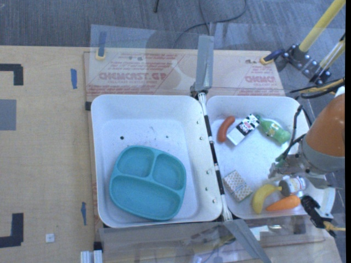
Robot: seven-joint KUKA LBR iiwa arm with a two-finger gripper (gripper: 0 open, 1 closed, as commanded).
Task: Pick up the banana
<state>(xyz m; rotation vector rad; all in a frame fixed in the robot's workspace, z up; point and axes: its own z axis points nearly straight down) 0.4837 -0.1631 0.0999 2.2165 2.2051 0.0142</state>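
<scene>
banana (262,196): sitting in the right bin (249,106), down near the front edge, curved, its right end touching the carrot (284,203). Nothing is gripping it as far as I can see.

end effector (289,171): hanging low over the right bin, just up and right of the banana. Honestly can't tell if it's open or closed; it's a dark tangle of metal and cable from this angle.

arm (328,133): comes in from the right, orange band up top. My guess is it's parked there because it's lining up on the banana, but it looks a bit off to the side.

small bottle-ish thing (292,185): tucked right under the end effector, partly covered, can't say what it is.

other clutter: red sausage (225,129), black-and-white box (244,129) and green item (273,130) toward the back, a patterned little box (237,184) just left of the banana. Crowded corner, so a grab could easily catch the carrot too.

left bin (104,114): holds a teal divided plate (148,182), well apart from the action.

table (44,147): the front edge of the bins is blurred behind clear plastic.
</scene>
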